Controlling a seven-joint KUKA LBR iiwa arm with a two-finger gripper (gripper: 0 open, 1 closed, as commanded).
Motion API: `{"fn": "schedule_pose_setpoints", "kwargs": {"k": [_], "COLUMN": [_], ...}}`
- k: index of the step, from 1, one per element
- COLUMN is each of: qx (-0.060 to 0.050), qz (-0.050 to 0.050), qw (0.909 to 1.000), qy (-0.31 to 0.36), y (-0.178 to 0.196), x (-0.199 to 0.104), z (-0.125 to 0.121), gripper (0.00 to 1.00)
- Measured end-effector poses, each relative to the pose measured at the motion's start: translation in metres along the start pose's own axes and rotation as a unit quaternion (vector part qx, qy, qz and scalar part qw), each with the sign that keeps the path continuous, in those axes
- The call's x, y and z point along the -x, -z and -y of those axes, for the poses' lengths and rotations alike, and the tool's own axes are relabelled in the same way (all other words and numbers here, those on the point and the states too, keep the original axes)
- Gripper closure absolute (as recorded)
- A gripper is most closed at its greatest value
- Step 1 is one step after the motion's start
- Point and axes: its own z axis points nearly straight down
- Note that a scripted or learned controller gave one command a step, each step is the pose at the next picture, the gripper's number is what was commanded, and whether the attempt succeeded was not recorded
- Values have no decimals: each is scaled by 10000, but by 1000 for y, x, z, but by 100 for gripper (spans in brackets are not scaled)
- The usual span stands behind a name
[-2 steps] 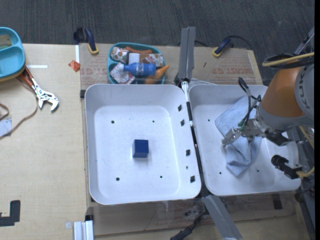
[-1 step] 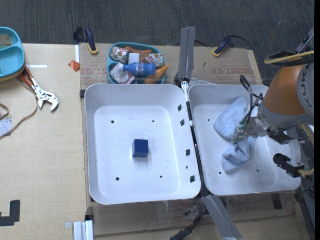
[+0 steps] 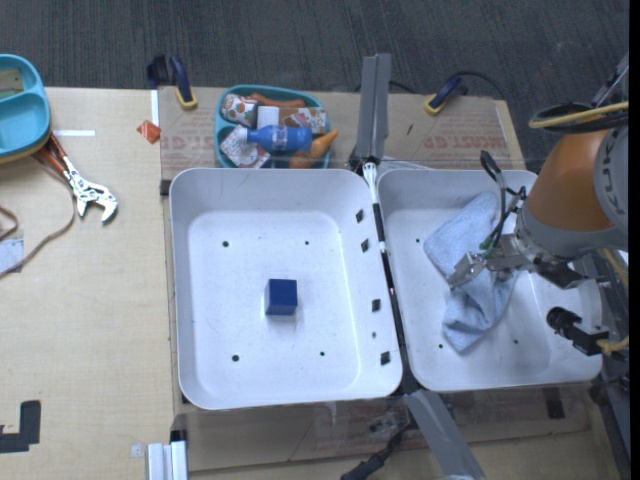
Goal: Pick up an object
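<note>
Wooden bench (image 3: 80, 318), dark carpet behind, two white bins (image 3: 200, 298), claw (image 3: 478, 265) pinching grey cloth (image 3: 470, 268)

Both bins, the left bin (image 3: 200, 298) and the right bin (image 3: 420, 348), looked like smooth white plastic with a faint sheen. The pale blue-grey cloth (image 3: 470, 268) was soft, matt fabric, rumpled into folds. The blue block (image 3: 282, 297) had a smooth, matt face. The worktop (image 3: 80, 318) looked like matt light wood board. The wrench (image 3: 85, 190) shone like bright metal.
</note>
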Motion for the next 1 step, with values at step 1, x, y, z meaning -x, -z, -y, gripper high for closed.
{"fn": "schedule_pose_setpoints", "kwargs": {"k": [1], "qx": [-15], "qz": [-22], "qw": [9982], "qy": [595], "y": [-10], "x": [-37], "z": [44], "gripper": [0]}}
